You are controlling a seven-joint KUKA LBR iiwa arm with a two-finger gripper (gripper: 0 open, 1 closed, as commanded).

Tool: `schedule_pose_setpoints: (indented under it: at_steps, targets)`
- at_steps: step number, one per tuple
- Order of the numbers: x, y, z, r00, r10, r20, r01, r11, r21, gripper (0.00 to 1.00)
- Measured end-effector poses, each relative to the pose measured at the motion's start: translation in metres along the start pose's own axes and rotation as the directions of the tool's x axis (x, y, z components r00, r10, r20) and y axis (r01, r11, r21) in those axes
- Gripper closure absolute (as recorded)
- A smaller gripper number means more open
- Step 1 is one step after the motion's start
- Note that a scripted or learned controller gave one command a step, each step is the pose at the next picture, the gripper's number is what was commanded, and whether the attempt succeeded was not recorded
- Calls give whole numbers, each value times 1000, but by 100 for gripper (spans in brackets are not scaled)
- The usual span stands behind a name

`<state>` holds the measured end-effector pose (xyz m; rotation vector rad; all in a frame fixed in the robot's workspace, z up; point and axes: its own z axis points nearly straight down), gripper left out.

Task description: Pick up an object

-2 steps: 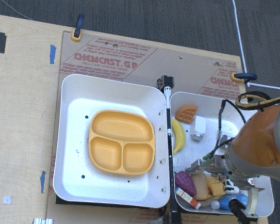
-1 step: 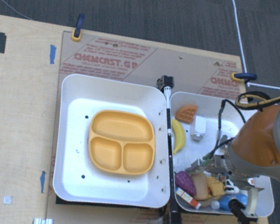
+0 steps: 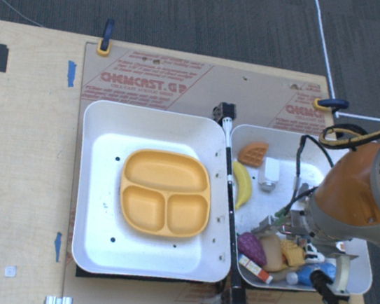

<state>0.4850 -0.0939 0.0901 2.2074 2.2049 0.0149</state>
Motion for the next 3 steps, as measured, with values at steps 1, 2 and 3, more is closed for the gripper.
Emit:
schedule_pose_setpoints:
  at_steps: [1,2,3]
  targets:
    - [-1,0,0,1000,-1,-2,1,1000,0,0]
    - [0,0,0,1000,0,0,0,1000,0,0]
    - [-1,0,0,1000,-3,-3,3,1000,1,0]
